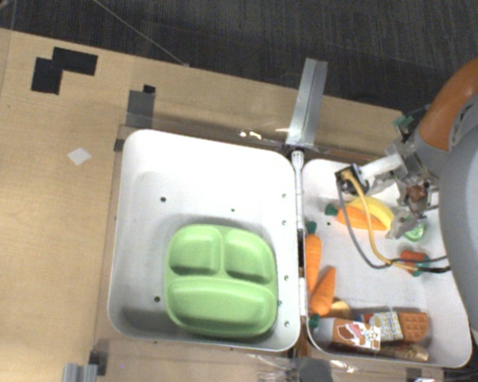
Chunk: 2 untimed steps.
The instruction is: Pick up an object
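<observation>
Left bin (133, 214): we see one green divided tray (221, 279) lying toward its near edge, three compartments facing up.
Right bin (456, 347): we count several things. A yellow piece like a banana (369, 216) sits near the far edge. Two carrots (315, 277) lie along the left wall, close to each other. A brown snack packet (381, 330) lies along the near edge.
Writing: the packet carries print, but we cannot read it.
Gripper (399, 194): it hangs over the far part of the right bin, just above the yellow piece; we cannot tell its state.
Cable (381, 256): loops below the gripper.
</observation>
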Each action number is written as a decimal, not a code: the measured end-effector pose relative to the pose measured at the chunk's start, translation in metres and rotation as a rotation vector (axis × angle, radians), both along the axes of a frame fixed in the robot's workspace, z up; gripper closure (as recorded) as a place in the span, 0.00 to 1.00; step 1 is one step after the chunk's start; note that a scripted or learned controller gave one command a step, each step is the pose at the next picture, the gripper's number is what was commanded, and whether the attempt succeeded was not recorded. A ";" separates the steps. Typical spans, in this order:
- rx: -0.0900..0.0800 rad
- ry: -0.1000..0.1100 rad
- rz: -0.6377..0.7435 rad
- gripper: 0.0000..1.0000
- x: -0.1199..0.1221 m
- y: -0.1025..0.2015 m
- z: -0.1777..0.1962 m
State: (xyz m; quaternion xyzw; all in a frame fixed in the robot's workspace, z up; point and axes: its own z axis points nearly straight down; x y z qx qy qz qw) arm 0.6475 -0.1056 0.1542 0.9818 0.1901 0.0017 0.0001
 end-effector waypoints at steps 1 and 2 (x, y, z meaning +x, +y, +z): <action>0.002 -0.003 -0.178 0.00 0.010 0.010 -0.066; 0.007 -0.013 -0.176 1.00 0.013 0.012 -0.053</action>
